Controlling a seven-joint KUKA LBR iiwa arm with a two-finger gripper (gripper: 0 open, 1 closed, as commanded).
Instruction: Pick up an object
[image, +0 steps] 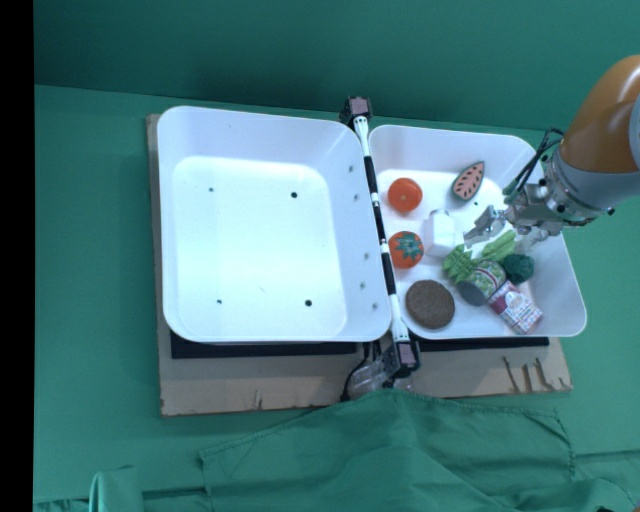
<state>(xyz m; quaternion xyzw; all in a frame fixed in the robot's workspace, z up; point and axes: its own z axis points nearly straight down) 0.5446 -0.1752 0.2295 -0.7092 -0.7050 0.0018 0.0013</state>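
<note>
Camera view shows the gripper (487, 226), fingers spread and empty, above the right bin (560, 310) beside the green leafy toy (478, 256) lying mid-bin among other play food, which looks light, soft and easily crushed, so pinching across its narrow stalk seems best.

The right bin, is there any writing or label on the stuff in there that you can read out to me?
Nothing can be read.
Red and white packet in the right bin: it has printing on it, but it is too small and blurred to read.
The other items carry no visible text.
</note>
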